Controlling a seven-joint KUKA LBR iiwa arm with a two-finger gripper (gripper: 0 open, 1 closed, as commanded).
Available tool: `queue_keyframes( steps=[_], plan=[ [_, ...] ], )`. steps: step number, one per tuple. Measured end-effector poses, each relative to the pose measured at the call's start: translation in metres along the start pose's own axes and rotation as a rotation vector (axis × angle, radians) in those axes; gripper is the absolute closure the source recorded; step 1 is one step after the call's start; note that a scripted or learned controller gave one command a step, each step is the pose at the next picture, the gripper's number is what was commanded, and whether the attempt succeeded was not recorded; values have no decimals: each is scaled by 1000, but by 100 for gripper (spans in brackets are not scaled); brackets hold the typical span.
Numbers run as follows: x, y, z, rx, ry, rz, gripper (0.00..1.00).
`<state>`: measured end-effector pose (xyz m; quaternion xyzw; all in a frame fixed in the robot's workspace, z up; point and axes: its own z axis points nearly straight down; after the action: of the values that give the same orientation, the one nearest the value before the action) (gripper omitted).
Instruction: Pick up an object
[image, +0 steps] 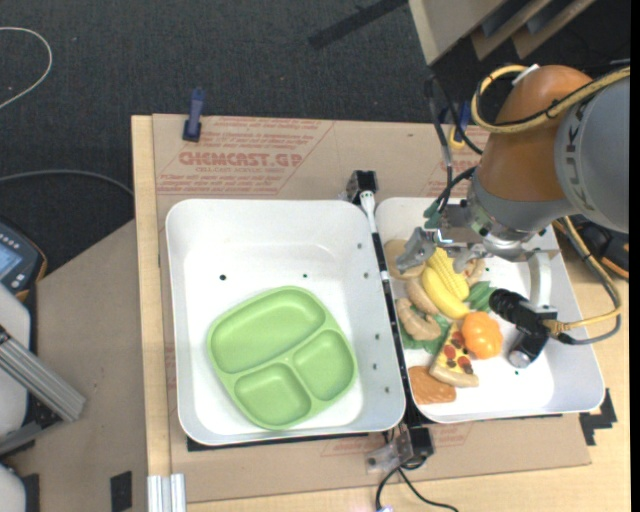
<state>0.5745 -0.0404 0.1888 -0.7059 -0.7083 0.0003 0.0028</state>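
Green tray (283, 355) sat in left bin (190, 250); pincer (440, 262) stood open astride banana (446, 284) at right bin's (570, 370) 10 o'clock; judged best to descend centred and close across its narrow width.

right side: the arm (560, 140) is cut off by the frame's right edge, and its wrist covers the far rim of the right bin (575, 385). The tool (442, 255) sits over the top end of the banana (445, 285); contact there is unreadable. The green item (483, 296) is mostly buried under the banana and orange fruit (481, 333), can't ID. The brown bits (418, 322) by the bin wall are too small to name. Small print on the counter (250, 160) is blurred. The dark device (15, 262) is cropped at the left edge.
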Motion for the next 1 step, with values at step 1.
queue_keyframes(
  steps=[1],
  plan=[
    [-25, -96, 5, 5, -2, 9, 0]
  ],
)
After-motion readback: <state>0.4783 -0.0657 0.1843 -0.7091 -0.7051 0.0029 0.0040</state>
